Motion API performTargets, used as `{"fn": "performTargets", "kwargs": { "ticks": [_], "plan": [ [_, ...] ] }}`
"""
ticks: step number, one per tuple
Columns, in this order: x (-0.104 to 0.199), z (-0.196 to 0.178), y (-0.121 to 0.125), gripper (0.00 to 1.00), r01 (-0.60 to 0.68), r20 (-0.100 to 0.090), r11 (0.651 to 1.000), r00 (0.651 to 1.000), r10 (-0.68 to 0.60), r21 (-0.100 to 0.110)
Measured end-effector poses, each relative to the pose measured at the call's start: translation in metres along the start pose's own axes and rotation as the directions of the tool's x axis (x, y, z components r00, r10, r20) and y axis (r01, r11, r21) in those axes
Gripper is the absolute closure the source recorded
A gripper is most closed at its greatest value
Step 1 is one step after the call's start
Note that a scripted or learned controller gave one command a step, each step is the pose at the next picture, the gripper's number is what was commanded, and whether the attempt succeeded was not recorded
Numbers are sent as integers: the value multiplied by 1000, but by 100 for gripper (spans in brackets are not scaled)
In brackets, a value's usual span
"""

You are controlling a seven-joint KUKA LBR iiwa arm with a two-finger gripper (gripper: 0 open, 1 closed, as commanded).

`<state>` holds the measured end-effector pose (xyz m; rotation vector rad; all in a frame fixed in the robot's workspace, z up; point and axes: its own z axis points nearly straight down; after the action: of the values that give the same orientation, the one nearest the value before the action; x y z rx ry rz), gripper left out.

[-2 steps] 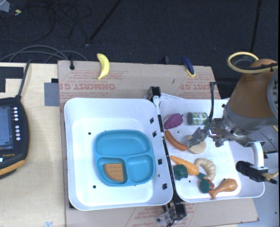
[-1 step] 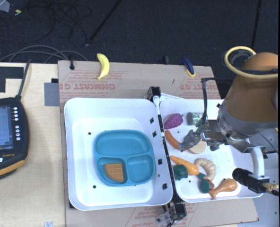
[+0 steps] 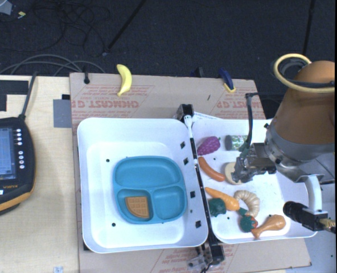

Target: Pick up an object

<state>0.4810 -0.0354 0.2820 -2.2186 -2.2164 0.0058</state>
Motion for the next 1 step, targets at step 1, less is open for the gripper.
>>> {"fn": "performTargets", "kwargs": {
  "ticks": [1],
  "plan": [
    [57,-142,-5,100,9,-2,1000,1000,-9,-20]
  ]
}}
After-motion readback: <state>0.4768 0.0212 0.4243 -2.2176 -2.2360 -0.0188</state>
